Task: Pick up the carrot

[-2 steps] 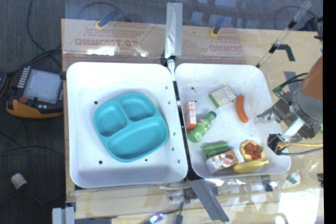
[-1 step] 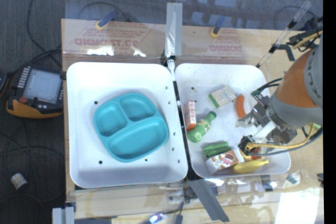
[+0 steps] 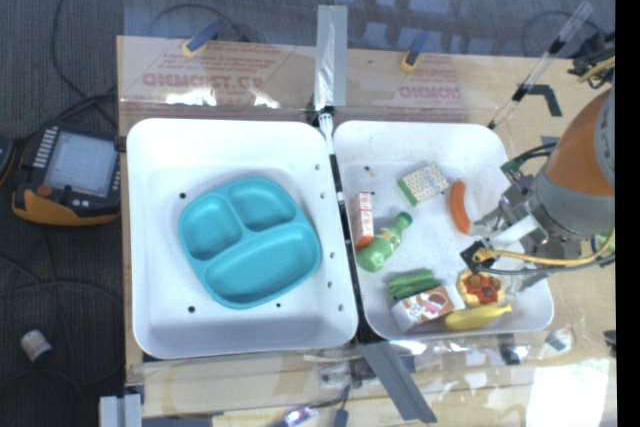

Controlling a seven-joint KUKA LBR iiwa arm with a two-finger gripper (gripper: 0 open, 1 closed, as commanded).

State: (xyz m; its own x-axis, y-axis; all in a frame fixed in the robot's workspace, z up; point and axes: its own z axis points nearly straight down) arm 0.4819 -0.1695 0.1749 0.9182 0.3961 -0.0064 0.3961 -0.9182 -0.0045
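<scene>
Over the right bin (image 3: 440, 143), the end effector (image 3: 508, 218) hangs near the right wall; I cannot tell whether it is spread or pressed together. The carrot (image 3: 459, 206) lies just to its left, untouched. Best to centre over the carrot, straddle its narrow width, then descend.

On the bench (image 3: 235, 75) sit a left bin (image 3: 150, 150) and right bin (image 3: 470, 140).

The orange carrot (image 3: 459, 206) lies lengthwise on the right bin's (image 3: 470, 137) floor.
</scene>
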